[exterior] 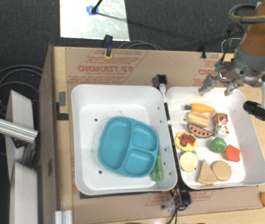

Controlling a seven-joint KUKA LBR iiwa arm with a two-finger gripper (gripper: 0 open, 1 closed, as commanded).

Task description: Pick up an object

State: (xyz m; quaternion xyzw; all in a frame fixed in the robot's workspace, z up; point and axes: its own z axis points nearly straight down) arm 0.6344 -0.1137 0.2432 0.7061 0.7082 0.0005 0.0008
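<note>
Toy food is what we want to pick from, and it all sits in the right bin (pixel 251 139). We have not grabbed anything yet. Our gripper (pixel 219 85) hangs at about one o'clock from the pile, over the top rim of that bin. Its two fingers are spread apart and nothing is between them.

We think we are at the reaching step. Next we need to choose one piece, move toward seven o'clock, go down over it, and close on it. The pieces are packed close, so we should pick one with some room around it.

The carrot (pixel 201 108) is nearest, at the top of the pile. It is long, orange and smooth. Just below it is a tan hot dog bun (pixel 198 119), rounded and soft-looking, and a watermelon slice (pixel 202 132). A small printed carton (pixel 221 123) with flat sides stands beside them. At four o'clock from the carton are a round shiny green apple (pixel 218 145) and a red block (pixel 233 153). Flat bread slices (pixel 214 171) lie at the bottom.

In the left bin (pixel 88 106) a blue plate (pixel 128 146) with three parts looks like hard plastic. A bumpy green pickle (pixel 157 169) touches its rim at four o'clock.
</note>
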